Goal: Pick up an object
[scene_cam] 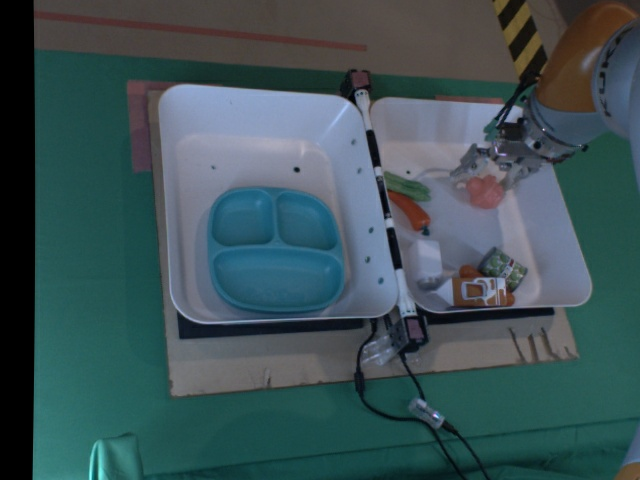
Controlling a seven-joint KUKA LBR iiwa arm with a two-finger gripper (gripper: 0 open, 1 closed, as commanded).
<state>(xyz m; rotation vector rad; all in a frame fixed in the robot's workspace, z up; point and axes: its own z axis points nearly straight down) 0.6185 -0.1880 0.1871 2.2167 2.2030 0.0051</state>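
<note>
- The end effector (492,171) hangs low in the right bin (560,238), toward its 1 o'clock corner, with the grey arm and its orange band reaching in from 2 o'clock.
- Directly under and slightly to 5 o'clock of the end effector lies a pink, rounded object (487,194); it looks soft and roughly ball-like, so I see no clear long axis to align with.
- The metal fingers appear spread to either side of the pink object's top, partly open and straddling it, but I judge that nothing is clamped yet; the object rests on the bin floor.
- What the coming move turns on, as I read it: the pink object sits almost straight below the end effector, so a short drop and a squeeze would be enough.
- Other things sit well apart toward 7 o'clock of the end effector: a green bean pod (408,185), an orange carrot (411,210), a white bottle (428,259), an orange carton (482,291) and a small green can (503,266).
- The left bin (190,118) holds a teal divided plate (275,250).
</note>
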